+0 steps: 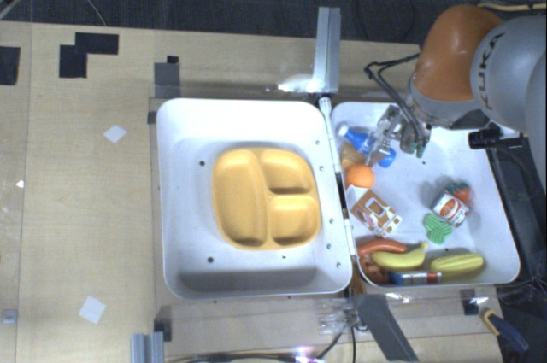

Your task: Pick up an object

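My gripper hangs over the back of the right bin, open, with nothing seen between its fingers. Just to its left lies a blue and white bottle, whose blue end reaches close to the left finger. In front of the bottle sit an orange ball and a small printed box. A red and white can and a green piece lie further right. Along the bin's front lie a banana, a red piece and a yellow-green piece.
The left bin holds a yellow divided tray. A metal post stands behind the wall that the two bins share. The arm's orange band and grey body cover the back right corner.
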You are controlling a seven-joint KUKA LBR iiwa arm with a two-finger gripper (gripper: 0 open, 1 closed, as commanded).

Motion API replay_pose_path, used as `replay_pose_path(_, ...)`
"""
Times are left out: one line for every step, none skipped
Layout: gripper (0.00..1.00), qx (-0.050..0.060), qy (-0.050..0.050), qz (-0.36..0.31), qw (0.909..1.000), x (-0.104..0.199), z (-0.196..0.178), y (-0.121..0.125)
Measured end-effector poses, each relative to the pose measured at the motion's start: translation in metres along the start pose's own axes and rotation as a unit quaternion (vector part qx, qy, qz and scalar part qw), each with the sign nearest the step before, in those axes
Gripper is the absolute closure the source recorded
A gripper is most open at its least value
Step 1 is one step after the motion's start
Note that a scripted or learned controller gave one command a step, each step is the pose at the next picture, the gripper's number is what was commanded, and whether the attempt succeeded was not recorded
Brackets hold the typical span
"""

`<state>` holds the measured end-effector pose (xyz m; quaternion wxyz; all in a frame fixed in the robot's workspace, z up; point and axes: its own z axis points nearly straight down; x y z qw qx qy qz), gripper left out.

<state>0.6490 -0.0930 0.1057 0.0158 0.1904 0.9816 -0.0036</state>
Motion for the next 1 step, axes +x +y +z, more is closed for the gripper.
replay_pose_path(1.0,-0.003,0.009,0.075,0.9971,-0.0081,-0.0848,0.0179)
